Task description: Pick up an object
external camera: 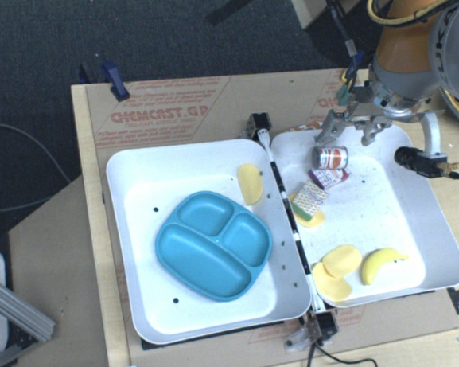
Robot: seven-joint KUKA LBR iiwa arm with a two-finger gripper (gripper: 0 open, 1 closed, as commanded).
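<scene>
Hovering over the far end of the right bin [425, 225], my end effector [351, 128] hangs with its two fingers spread wide, one toward the bin's divider and one toward the middle, and nothing between them. Just below the left finger lies a small can [331, 158] with a red and white label, resting on its side, and that is the thing I judge nearest to a grasp.

The can should be stiff and light, but its round, smooth wall looks slippery and free to roll, so I would close across its body at mid-length, fingers square to its axis, rather than on the rims.

Touching the can on its near side is a small purple-edged packet [330, 177], and just beyond that a checkered packet [308, 199] lying over a yellow piece [313, 218]; both packets look soft and thin, likely to slide or come along if a finger catches them. The bin's far wall is close behind the can and leaves little room for a finger there. Well apart, at the near end, lie a yellow banana [380, 264] and two pale yellow rounded pieces [337, 269]. The left bin [137, 227] holds a blue divided tray [212, 244] and a pale yellow slice [250, 183], none of them in my way.
</scene>
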